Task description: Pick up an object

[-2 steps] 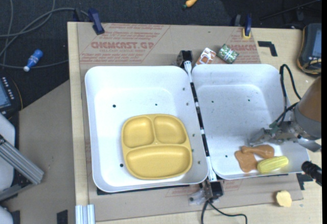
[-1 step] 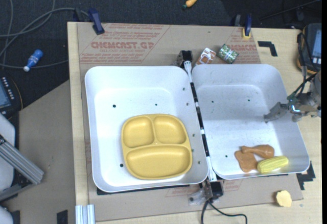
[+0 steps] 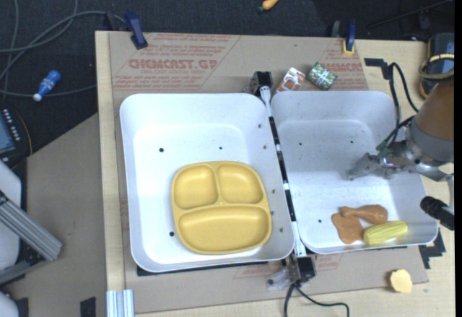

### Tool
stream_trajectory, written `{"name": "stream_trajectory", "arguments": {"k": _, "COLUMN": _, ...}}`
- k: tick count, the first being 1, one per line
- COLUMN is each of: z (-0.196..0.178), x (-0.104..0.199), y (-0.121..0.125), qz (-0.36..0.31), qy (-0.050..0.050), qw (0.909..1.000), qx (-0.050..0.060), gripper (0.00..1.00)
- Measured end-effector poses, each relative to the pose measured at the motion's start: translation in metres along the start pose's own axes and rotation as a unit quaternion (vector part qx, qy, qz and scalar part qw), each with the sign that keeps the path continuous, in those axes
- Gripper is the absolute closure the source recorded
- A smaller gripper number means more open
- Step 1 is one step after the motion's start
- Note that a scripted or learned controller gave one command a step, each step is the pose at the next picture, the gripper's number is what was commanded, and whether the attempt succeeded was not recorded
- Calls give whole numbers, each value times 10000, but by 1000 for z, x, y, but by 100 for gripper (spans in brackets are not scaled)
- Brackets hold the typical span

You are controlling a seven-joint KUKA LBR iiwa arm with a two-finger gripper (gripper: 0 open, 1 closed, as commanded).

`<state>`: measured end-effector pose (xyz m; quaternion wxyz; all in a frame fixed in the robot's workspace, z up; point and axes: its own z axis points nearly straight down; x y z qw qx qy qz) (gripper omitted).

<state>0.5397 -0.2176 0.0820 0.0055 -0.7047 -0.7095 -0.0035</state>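
Presently, the surface (image 3: 180,63) carries two shallow white bins side by side. The left bin (image 3: 144,135) holds a yellow divided plate (image 3: 220,206), lying flat toward the near side, with two small compartments at the far side and one long compartment nearest the camera. The right bin (image 3: 325,128) holds two items in its near right corner: a brown chicken-leg toy (image 3: 355,222) and a yellow corn cob (image 3: 385,232), the cob lying against the near edge of the brown piece and touching it.

The arm (image 3: 433,128) enters from the right. Its gripper (image 3: 361,169) sits low over the right-hand middle of the right bin, pointing left, apart from the brown toy and the cob, which lie nearer the camera. The fingers (image 3: 355,171) appear drawn narrow to a point, though the view is too small to confirm this, and no item is seen between them.

Outside the bins, on the far side of the surface, a small carton (image 3: 292,79) and a green can (image 3: 323,76) lie just beside each other. A yellow lump (image 3: 400,280) rests on the surface beyond the near right corner of the right bin. On the dark floor lie a blue bottle (image 3: 48,83) and an orange carrot-like piece (image 3: 270,2).
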Motion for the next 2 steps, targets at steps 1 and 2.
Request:
{"name": "stream_trajectory", "arguments": {"k": 1, "z": -3, "x": -2, "y": -62, "qz": 25, "qy": -18, "qw": 10000, "qx": 6, "gripper": 0}}
{"name": "stream_trajectory", "arguments": {"k": 2, "z": -12, "x": -4, "y": -60, "qz": 25, "qy": -53, "qw": 10000, "qx": -17, "gripper": 100}}
